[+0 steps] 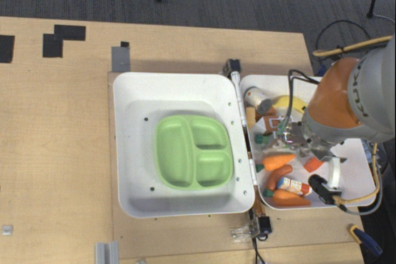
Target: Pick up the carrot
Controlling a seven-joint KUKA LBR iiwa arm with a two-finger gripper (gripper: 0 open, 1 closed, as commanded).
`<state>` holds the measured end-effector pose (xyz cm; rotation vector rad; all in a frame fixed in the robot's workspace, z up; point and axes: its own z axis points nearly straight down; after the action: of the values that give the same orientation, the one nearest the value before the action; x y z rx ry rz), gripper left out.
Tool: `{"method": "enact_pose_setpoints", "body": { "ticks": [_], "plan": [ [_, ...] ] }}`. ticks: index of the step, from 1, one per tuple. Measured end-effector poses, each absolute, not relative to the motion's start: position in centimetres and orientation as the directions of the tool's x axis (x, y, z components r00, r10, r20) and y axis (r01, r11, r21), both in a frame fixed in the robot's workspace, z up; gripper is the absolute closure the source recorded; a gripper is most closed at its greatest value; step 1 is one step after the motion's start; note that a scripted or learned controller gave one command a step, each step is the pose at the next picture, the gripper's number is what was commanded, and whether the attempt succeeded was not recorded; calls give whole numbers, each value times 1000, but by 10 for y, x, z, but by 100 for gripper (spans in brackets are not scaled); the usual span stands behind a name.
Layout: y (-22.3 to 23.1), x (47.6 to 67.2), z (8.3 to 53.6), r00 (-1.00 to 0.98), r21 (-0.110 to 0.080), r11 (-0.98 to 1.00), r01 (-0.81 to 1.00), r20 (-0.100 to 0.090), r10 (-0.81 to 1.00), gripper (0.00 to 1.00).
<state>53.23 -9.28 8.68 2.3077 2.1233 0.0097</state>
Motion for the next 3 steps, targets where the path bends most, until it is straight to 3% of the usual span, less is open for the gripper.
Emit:
{"method": "enact_pose_setpoints", "body": {
  "ticks": [1,2,3],
  "plan": [
    [-85,490,87,207,13,-207,978,0,978,0],
    [-92,490,87,683,7,-683,730,7,730,0],
    [-86,531,86,837,1,-837,548,1,548,0]
  ]
}}
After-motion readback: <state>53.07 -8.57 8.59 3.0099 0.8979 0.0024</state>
